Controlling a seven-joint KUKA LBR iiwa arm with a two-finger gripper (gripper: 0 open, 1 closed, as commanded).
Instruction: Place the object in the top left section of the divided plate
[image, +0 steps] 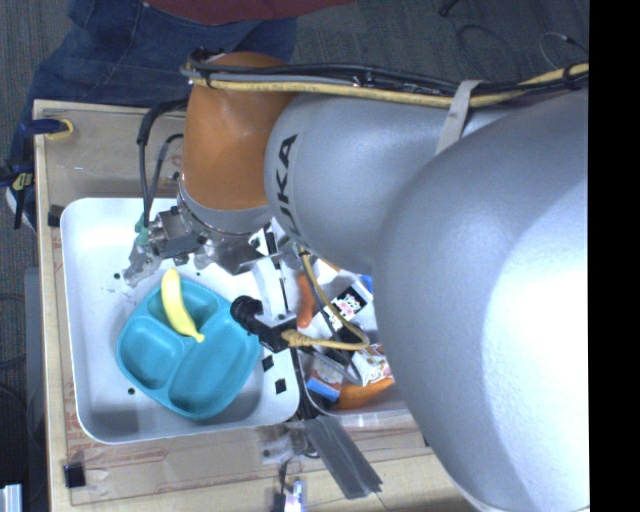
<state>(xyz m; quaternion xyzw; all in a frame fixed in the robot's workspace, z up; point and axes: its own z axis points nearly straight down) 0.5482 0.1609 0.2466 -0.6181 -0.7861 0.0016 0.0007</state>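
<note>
At the upper rim of the blue plastic divided plate (185, 355) you see the two-finger gripper (160, 245); whether it is wide or narrow I cannot tell. Just below it the yellow curved banana (180, 305) lies in the plate's upper section, apparently set there on purpose. Around the plate stands the shallow white bin (85, 300).

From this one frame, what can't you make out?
- Hand: small and dark under the wrist in the camera view; finger state unreadable.
- Right bin: mostly covered by the grey arm; its clutter can't be identified.
- Banana: lies on the blue divided plate, upper end near the hand; contact unclear.
- Plate dividers: faint; exact section uncertain.
</note>
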